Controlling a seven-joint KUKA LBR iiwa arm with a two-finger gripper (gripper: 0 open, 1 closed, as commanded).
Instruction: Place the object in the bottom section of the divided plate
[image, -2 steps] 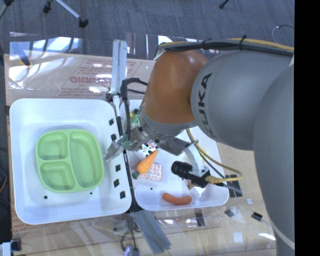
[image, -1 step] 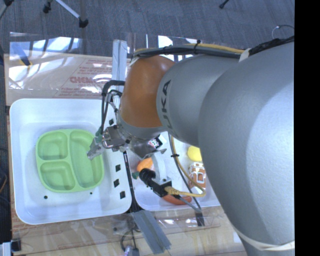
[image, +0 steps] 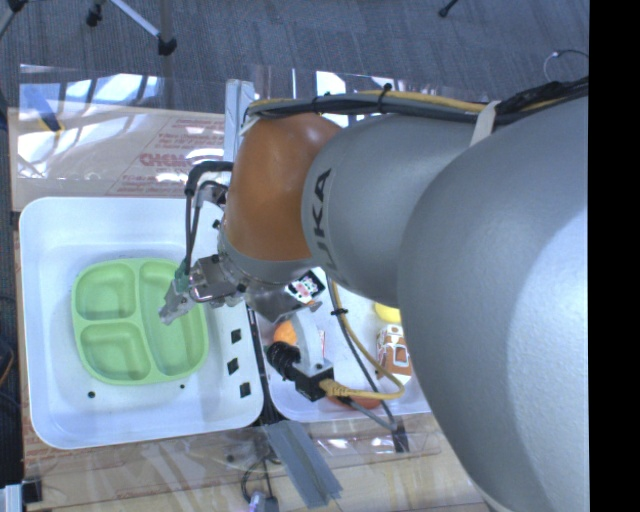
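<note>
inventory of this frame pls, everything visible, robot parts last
left bin: 1, white, left half of the bench
divided plate: 1, light green, three sections, lying in the left bin
right bin: 1, white, beside the left bin, mostly hidden under the arm
small objects in the right bin: several, partly hidden; an orange one, a yellow one, a white-and-orange one; kinds too unclear to name
clear plastic sheet: 1, with red print, behind the bins
arm: 1, grey with orange band, reaching in from the right
gripper: 1, over the right edge of the divided plate
</note>
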